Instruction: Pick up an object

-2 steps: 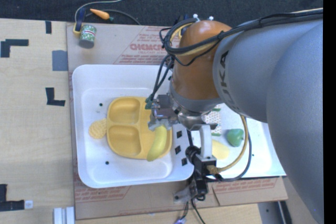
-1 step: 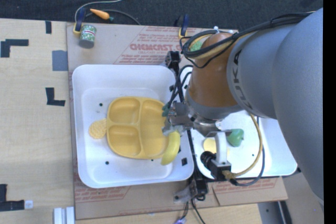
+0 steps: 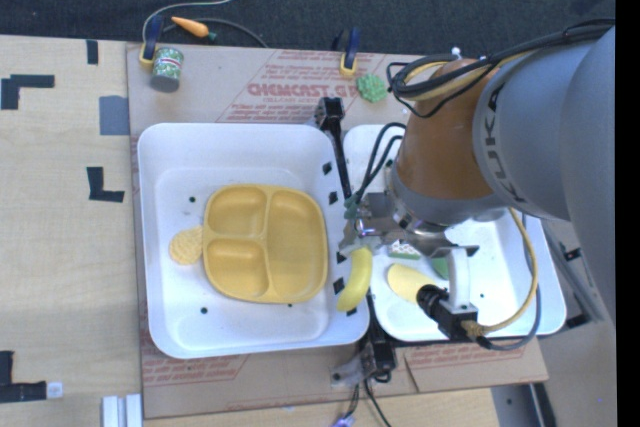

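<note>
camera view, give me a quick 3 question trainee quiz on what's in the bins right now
1. True or false: the yellow divided plate lies in the left bin.
2. What lies on the wall between the two bins? A) banana B) green toy C) can
3. Fill in: the small yellow cookie-like piece touches the plate's ____ edge in this view.

Key: 1 true; 2 A; 3 left.

Arm [image 3: 520, 135] enters from right, wrist bent down over right bin's left edge; gripper [image 3: 365, 233] low there.
</note>
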Tool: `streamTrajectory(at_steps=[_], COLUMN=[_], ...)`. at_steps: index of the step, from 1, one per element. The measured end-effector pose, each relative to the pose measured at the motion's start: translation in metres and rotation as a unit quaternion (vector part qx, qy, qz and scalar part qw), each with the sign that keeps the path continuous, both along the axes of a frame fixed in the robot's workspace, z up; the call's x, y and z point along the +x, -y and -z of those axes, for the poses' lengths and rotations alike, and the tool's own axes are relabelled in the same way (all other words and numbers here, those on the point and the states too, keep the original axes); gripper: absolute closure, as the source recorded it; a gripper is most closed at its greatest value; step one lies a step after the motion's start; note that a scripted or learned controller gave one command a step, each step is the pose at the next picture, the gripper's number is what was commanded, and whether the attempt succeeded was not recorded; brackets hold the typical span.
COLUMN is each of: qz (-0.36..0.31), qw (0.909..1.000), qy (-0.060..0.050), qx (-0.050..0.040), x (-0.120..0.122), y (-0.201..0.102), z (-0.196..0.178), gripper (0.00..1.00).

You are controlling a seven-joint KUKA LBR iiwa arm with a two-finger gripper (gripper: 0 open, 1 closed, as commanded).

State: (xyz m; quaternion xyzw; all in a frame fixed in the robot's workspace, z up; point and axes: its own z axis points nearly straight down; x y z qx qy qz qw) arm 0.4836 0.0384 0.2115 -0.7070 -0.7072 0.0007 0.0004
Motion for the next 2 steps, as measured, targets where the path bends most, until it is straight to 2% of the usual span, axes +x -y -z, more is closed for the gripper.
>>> streamTrajectory(at_steps=[1,2], qz=[-0.001,0.0], qw=[1.0,1.0], qy=[-0.001,0.0], qx=[0.0003,-0.0004], x=[0.013,0.0], y=[-0.076,-0.013], z=[-0.007,-0.011], gripper=[1.0,1.0])
